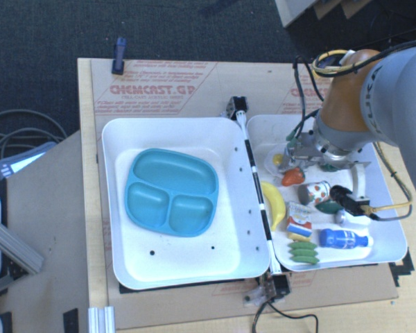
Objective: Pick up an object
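Grey arm w/ orange band hangs low over the right white bin, gripper just above a small orange-red toy. Nothing lifted yet, I'd say; grab and raise both left. Can't tell its grip state.

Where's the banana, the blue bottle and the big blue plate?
banana (pixel 275 204), camera view, middle of its yellow curve.
blue bottle (pixel 341 239), camera view, middle of its body.
blue plate (pixel 172 191), camera view, ridge where its three sections meet.
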